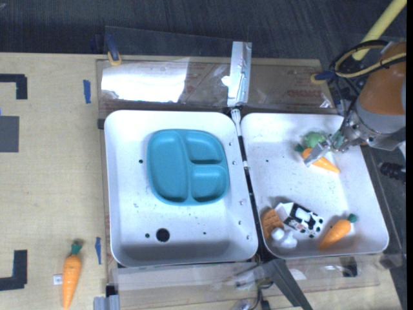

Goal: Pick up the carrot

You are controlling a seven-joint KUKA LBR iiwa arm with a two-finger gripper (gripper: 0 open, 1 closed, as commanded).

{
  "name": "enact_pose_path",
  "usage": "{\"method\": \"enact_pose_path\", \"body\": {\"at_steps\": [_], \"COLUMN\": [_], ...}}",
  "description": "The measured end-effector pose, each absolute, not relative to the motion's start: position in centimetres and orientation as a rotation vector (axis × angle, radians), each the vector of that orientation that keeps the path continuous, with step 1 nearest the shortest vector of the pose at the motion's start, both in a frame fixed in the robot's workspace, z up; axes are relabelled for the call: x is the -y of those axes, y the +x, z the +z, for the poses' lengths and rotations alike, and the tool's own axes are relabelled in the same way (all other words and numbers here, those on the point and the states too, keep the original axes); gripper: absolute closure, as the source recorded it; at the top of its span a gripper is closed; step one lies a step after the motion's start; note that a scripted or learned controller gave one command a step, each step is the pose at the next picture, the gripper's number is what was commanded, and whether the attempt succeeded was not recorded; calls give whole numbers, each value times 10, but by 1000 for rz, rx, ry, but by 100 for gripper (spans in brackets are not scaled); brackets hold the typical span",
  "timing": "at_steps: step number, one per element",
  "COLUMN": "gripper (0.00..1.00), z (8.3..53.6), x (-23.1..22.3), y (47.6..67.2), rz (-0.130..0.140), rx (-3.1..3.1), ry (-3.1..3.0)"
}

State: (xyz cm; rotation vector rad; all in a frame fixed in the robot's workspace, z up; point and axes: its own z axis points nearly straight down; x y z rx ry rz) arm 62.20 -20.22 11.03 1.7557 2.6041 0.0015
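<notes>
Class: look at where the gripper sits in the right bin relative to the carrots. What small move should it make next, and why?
Probably settle onto the carrot directly beneath the gripper in the right bin. It is already there, while the other carrot lies at the bin's near edge.

Left bin (122, 192): glossy white plastic, speckled. Divided tray (187, 165) inside it: smooth matt blue plastic. Bench (45, 192) left of that bin: pale matt wood. Carrot (336, 231): smooth orange plastic
</notes>
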Motion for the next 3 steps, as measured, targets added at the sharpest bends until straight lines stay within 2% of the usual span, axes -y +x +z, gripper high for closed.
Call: {"method": "enact_pose_path", "body": {"at_steps": [1, 2, 3], "gripper": [0, 100, 100], "z": [86, 98, 188], "x": [193, 192, 111], "y": [615, 617, 620], "rz": [2, 6, 8], "rx": [-2270, -2269, -2121], "ry": [2172, 2166, 2313]}}
